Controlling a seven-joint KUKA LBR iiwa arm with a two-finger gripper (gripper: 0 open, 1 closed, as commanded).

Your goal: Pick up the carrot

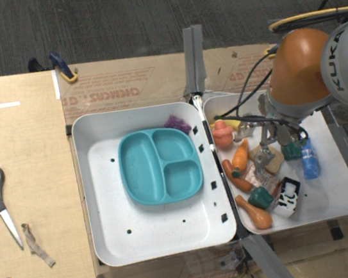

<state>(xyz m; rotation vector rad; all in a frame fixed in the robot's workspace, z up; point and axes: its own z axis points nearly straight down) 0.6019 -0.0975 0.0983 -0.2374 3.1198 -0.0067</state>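
The carrot [240, 155] lies in the right bin [340, 207], crowded by a pink toy [223, 133], a blue bottle [310, 162] and a black-white item [288, 196]. The fingers [268, 151] hang just beside it; how far they spread I cannot tell. The arm [303, 70] reaches down from right.
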